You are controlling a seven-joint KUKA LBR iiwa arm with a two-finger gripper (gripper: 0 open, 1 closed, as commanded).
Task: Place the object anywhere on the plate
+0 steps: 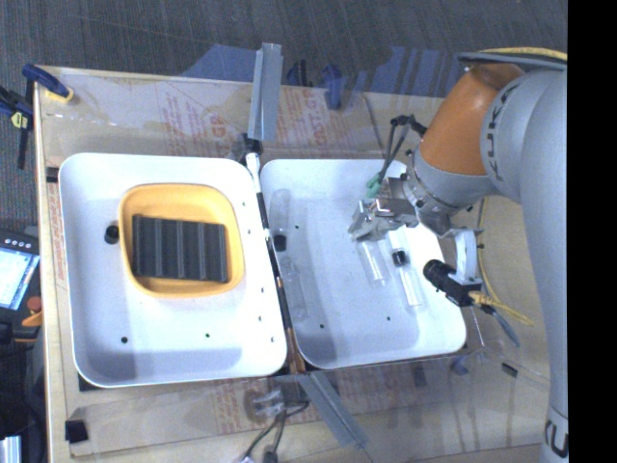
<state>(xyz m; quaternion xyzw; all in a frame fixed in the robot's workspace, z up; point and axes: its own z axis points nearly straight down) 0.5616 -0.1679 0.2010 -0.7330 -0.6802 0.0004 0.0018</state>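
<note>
Two shallow white bins on a bench, seen from above. The left bin [87, 350] holds a yellow plate [180, 204] at the frame's left centre; a dark ribbed object [180, 249] already lies on the plate, covering most of its flat middle. The right bin [337, 340] carries the arm [501, 123], which reaches in from the right edge of the frame. Its gripper [390, 258] hangs low over this bin's floor, right of centre, with clear fingers [374, 263] set apart and nothing visible between them.

Step in hand, by judgement: the placing appears done, since the object rests fully within the plate's rim; the arm stands well apart from it. The next move probably calls only for lifting clear without touching either bin wall.

Surroundings: the bins sit side by side on a taped wooden board [145, 99], clamped at the upper left corner [46, 81]. Dark carpet [145, 13] fills the top of the frame; a small screen [14, 273] shows at the left edge.
</note>
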